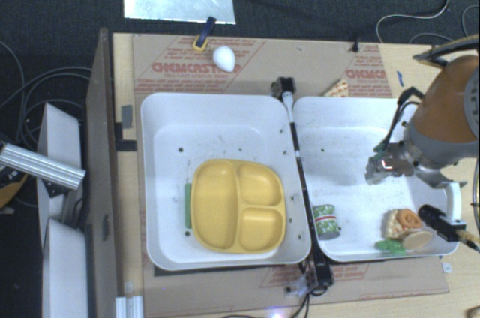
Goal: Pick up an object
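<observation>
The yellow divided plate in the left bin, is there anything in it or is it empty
Empty. The yellow divided plate lies flat in the left bin, and all three of its compartments show bare yellow.

You are looking at a desk (247, 60) lined with printed cardboard, carrying two shallow white bins side by side: the left bin (161, 159) sitting toward nine o'clock, the right bin (337, 121) toward three o'clock, their inner rims touching. A white egg-shaped object (223, 58) is lying on the cardboard at twelve o'clock, just beside a small yellow-and-blue item (203, 35).
</observation>
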Controlling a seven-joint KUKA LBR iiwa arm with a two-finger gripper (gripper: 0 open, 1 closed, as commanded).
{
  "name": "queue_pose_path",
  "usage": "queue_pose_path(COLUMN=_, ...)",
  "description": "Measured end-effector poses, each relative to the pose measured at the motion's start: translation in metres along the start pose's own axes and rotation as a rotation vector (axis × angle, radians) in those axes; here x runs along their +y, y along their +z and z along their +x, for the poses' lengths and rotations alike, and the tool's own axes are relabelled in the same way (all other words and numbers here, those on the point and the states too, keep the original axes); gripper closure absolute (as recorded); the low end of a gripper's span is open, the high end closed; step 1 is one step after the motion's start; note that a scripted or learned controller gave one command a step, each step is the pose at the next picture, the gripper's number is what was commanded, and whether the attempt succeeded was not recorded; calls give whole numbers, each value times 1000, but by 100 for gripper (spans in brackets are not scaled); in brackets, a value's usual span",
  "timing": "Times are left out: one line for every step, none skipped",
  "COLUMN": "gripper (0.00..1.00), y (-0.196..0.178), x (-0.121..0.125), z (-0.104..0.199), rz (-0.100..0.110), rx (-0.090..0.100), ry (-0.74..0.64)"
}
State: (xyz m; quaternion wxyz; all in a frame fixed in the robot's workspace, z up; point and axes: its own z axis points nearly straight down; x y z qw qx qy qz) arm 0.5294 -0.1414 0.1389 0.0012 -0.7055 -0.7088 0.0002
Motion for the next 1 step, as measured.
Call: queue_pose_path(gripper=100, y=-14, x=0, z=-1, rz=-5, rx=-2, ry=-1)
